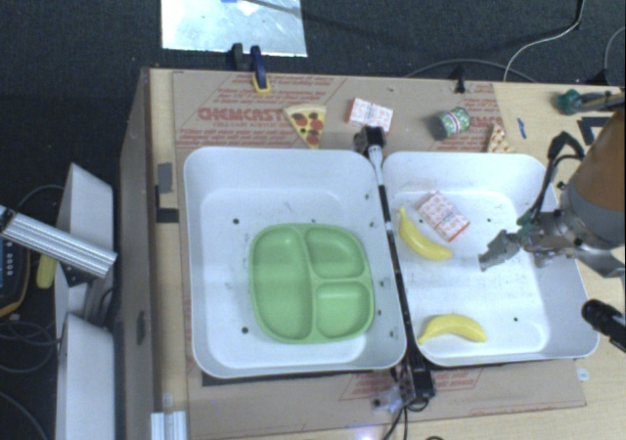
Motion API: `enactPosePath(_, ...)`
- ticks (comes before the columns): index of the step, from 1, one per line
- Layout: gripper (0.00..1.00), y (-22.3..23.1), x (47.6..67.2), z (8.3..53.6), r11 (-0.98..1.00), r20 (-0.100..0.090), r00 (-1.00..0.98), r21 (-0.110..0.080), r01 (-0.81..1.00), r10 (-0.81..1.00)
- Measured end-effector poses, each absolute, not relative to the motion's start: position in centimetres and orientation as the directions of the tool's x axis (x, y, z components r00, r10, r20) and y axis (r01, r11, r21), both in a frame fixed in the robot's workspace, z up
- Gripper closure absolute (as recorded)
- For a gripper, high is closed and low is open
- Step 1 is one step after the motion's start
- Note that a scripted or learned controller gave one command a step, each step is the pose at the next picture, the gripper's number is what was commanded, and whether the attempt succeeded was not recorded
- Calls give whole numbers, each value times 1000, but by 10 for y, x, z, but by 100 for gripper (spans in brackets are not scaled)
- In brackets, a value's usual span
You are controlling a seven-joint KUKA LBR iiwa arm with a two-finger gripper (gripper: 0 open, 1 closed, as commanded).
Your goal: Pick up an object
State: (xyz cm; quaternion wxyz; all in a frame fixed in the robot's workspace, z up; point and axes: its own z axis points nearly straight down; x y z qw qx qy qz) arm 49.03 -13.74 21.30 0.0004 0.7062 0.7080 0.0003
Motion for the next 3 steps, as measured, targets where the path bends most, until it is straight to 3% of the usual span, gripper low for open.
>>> enactPosePath(1,0,-98,525,97,2,1,-2,-2,1000,1000)
enactPosePath(2,0,-107,613,108,4,-1,-4,4,1000,1000)
enactPosePath(3,0,-87,625,90,3,-6,-3,11,1000,1000)
